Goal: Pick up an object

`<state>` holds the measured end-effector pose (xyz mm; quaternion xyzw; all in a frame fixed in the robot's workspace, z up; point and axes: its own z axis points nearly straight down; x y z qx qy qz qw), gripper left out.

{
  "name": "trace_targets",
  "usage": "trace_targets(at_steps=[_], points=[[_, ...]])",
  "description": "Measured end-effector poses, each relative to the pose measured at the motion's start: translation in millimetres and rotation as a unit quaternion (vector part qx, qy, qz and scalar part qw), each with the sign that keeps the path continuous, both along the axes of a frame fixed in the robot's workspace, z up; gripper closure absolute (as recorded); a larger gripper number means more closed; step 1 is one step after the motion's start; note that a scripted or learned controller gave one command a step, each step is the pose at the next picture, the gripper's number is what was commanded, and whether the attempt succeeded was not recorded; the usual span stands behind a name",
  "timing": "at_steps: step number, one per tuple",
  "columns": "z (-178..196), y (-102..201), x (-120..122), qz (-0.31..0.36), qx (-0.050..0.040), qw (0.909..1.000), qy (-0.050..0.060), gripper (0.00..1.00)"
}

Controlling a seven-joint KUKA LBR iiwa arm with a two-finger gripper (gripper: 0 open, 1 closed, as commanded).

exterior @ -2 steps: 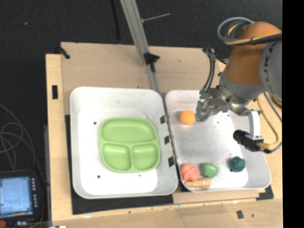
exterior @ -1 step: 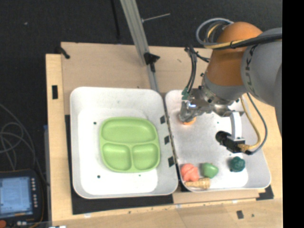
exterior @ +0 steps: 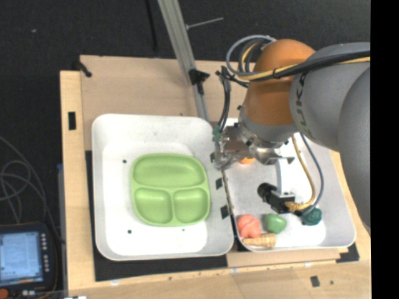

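Note:
My gripper [exterior: 235, 153] hangs over the far left part of the right bin [exterior: 330, 185], close to the wall between the two bins. A small orange thing [exterior: 247, 161] peeks out from beneath it; whether it is held cannot be told. Along the right bin's front edge lie a pink-red object [exterior: 249, 225], a green object [exterior: 274, 222], a tan piece [exterior: 262, 242] and a dark teal object [exterior: 312, 216]. The arm's grey body and orange band hide the far half of that bin.
A green divided plate [exterior: 170, 189] lies in the middle of the left bin [exterior: 112, 167]. A slanted metal pole [exterior: 181, 42] rises behind the bins. A small screen [exterior: 22, 254] sits off the bench at the lower left.

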<state>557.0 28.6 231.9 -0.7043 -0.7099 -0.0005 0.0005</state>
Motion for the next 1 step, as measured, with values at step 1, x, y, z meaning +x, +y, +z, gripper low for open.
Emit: trace_targets(at_steps=[1], points=[[-2.1,44.1,-12.4,0.000,0.0001,1.0000,0.000,1.00]])
